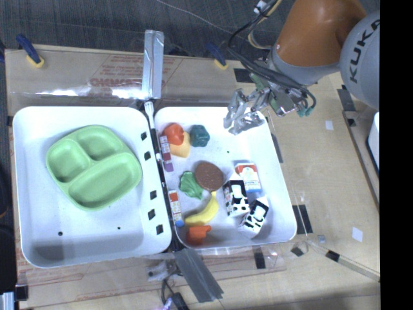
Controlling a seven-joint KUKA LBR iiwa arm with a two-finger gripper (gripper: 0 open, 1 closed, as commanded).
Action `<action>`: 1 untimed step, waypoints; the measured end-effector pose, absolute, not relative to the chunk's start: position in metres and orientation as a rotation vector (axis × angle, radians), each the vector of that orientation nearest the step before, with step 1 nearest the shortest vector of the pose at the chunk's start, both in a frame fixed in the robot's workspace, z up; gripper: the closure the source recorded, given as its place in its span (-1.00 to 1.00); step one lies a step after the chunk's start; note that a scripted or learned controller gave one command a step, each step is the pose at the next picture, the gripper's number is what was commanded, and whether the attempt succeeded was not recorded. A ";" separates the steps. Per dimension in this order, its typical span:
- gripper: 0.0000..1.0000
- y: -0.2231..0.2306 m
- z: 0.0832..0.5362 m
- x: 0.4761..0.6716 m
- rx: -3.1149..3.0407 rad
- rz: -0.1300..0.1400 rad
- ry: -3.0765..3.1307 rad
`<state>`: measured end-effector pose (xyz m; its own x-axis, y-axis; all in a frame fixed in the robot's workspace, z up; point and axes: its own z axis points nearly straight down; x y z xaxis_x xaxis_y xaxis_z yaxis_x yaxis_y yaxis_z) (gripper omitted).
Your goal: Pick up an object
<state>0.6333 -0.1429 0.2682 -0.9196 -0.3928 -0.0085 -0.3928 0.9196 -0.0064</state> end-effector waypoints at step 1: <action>1.00 -0.210 0.134 0.655 -1.205 0.007 2.905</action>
